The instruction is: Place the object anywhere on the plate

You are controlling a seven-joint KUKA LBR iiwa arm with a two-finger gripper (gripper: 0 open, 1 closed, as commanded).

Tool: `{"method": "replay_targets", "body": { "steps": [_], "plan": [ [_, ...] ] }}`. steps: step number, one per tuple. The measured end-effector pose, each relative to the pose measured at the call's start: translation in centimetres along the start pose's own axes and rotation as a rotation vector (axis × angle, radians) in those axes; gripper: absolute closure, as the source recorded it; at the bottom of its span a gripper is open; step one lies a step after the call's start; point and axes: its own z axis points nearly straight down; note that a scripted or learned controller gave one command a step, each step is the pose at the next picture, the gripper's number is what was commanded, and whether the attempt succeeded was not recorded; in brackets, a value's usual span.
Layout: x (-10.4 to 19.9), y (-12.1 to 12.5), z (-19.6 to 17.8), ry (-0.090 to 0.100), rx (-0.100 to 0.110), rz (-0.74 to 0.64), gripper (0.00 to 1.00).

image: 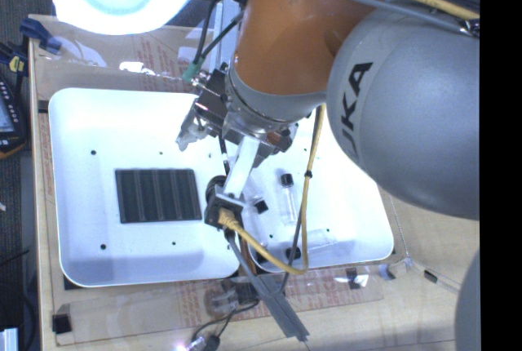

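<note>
Broadly, the left bin (72,178) is offering the most open room: its white floor is lying bare all round the ribbed plate (157,195), with wide margins toward the left and top rims and a narrower strip along the near rim. The right bin (359,242) is sitting just beside it, and the arm (400,104), with its orange band (302,23), is hanging over most of it, so only the lower part of its floor is showing. The plate is a dark, flat rectangle with long parallel grooves, lying square to the bin's sides. Both bins are looking smooth and glossy, with rounded corners. In the right bin a small black block (285,179) is lying on the floor, a second small black piece (261,206) is lying near it, and a clear, slender tube (290,207) is resting just beside the block. The gripper (190,131) is hovering over the left bin's upper right area, beyond the plate's far right corner and apart from it; how wide it is standing I cannot tell, and nothing is showing in its grasp.
</note>
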Motion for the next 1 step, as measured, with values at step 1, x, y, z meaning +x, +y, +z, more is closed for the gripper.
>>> {"method": "replay_targets", "body": {
  "steps": [1],
  "plan": [
    [7.84,-5.03,6.44,-0.008,0.001,0.289,1.00]
  ]
}}
